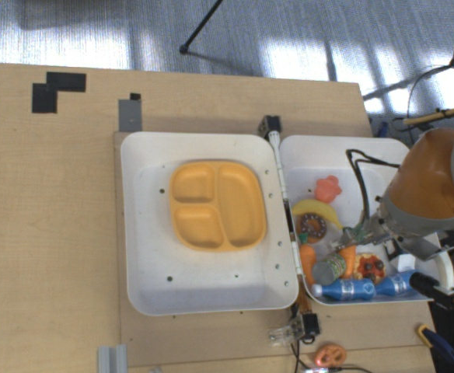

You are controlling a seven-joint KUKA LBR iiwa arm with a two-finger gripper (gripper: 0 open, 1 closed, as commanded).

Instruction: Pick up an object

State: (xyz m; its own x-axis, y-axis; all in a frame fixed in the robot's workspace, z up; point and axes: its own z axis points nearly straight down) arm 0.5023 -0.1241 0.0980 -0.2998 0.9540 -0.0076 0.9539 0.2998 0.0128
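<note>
Orange carrot-shaped toy [308, 261], soft-looking plastic: lies in the right-hand shallow white bin [367, 150], against the divider edge that separates it from the left-hand white bin [145, 231]. Judged the likeliest candidate for pickup, though the cluster offers several.

Landmark for this entry: the blue plastic bottle [361, 288], lying flat along the near wall of the right bin, long axis running left to right.

- Carrot toy: just above the bottle's left end, long axis roughly upright in the view, crosswise to the bottle.
- Round brown doughnut-like piece [312, 225] on a yellow banana-shaped toy [319, 210]: further above the bottle's left end.
- Pink rounded toy [329, 187]: well above the bottle, apart from the heap.
- Red-and-orange small item [367, 266]: touching the bottle's upper side, mid-length.
- Hand [350, 243]: directly above the bottle's middle, low over the heap, on the grey arm with orange band [429, 179]. Its state cannot be told; clutter and the wrist mask it.
- Yellow three-compartment plastic plate [215, 205]: in the left bin, well left of the bottle.

Deciding relation: the carrot lies to the hand's left and slightly nearer the bottle, so a short leftward shift is called for, closing across the carrot's narrow width.
</note>
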